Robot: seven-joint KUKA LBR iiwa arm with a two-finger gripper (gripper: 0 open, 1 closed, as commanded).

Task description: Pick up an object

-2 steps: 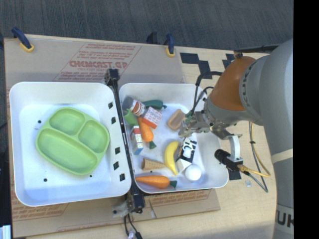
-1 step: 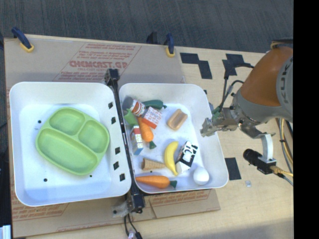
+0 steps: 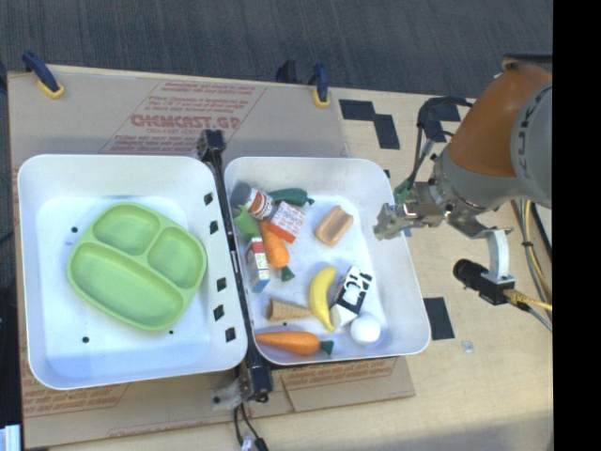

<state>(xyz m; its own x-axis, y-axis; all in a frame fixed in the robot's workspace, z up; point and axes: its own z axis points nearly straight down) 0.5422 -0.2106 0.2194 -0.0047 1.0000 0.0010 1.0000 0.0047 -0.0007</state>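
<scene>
From my remote seat I see the bench [image 3: 84, 111] carrying two white bins side by side: the left bin [image 3: 38, 280] holds a green divided plate [image 3: 138, 266], and the right bin [image 3: 406, 294] holds the jumble I can choose from. The arm [image 3: 498, 144] comes in from the right, with the gripper [image 3: 394, 222] sitting over the right bin's right-hand rim, well off from the pile. As I judge it, the pick has not begun: every candidate lies on the bin floor and nothing is lifted. The larger pieces are a carrot [image 3: 291, 343] along the near edge, a banana [image 3: 322, 296] upright in the middle, a second carrot [image 3: 274, 247] near the divider and a tan bread-like block [image 3: 333, 225] nearest the gripper. Smaller ones are a cone [image 3: 285, 309], a black-and-white item [image 3: 350, 291] and a white egg [image 3: 365, 330]. Whether the gripper is spread or closed I cannot tell at this size; I see nothing in it. What remains is the whole job: move in over one item, descend, close, lift.
</scene>
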